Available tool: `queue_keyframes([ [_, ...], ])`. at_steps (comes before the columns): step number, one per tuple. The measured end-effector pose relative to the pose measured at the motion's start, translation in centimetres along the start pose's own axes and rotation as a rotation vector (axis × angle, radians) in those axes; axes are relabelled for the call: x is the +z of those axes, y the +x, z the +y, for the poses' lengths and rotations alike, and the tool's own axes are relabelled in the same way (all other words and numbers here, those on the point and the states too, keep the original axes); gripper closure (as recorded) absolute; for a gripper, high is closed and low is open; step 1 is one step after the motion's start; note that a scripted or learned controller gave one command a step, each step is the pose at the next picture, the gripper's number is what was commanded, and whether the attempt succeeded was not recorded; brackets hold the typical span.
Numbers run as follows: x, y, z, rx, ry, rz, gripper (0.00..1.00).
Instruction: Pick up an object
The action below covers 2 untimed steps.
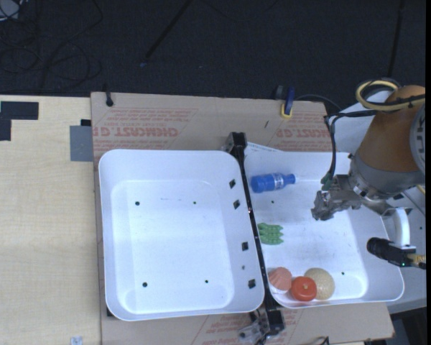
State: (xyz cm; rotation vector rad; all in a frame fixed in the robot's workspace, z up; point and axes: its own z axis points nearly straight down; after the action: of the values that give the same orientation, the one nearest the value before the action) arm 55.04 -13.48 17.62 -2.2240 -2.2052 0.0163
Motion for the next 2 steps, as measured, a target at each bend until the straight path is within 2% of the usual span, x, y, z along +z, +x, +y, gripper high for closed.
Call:
queue_keyframes([
  [1, -6.6, 5.0, 1.2, -0.013, -0.017, 0.002, 1.0],
  [2, -8.3, 13.0, -4.0, -0.016, -0.009, 0.004, 1.0],
])
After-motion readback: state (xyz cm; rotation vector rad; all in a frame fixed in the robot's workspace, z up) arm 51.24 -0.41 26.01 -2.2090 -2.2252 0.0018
